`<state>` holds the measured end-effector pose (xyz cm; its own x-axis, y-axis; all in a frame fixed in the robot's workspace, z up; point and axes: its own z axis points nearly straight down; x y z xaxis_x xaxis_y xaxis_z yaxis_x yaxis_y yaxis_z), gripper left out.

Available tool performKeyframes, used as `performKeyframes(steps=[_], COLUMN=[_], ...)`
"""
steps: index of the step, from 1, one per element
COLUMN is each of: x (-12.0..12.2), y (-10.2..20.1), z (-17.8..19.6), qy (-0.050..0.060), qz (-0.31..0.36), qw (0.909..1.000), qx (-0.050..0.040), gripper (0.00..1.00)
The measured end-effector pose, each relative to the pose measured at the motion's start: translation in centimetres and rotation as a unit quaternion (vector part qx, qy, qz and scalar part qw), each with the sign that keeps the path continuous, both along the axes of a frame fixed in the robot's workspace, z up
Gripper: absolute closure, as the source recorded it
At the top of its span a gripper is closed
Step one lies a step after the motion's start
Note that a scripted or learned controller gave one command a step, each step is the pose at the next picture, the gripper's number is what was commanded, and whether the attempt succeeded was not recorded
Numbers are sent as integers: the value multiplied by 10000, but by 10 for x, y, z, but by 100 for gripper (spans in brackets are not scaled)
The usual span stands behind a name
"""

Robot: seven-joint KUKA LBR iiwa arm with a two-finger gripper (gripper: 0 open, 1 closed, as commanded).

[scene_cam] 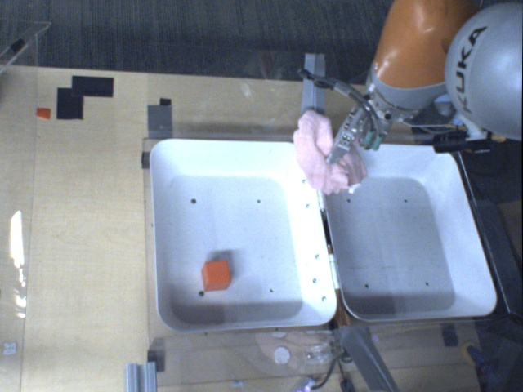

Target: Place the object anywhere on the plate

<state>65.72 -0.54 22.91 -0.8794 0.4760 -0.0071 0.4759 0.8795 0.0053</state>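
Arm (425,31): grey KUKA with orange band, reaching in from the right.
Bins: shallow white left bin (237,227), shallow white right bin (409,243).
Cloth (323,158): crumpled pink fabric, hanging over the bins' shared back edge.
Gripper (341,147): fingers clamped on cloth, cloth just below-left.
Block (216,275): small orange cube, left bin, well apart.

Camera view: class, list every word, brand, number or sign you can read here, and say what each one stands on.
"KUKA": dark letters running down the grey arm housing, at the view's upper right.
No other text can be read; the black shapes on the bench at upper left carry no lettering.
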Motion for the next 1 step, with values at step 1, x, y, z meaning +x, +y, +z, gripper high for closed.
performKeyframes(steps=[1], x=[-3], y=[59], z=[7], qy=[-13], qz=[1991], qw=[9800], qx=[-11], gripper=[100])
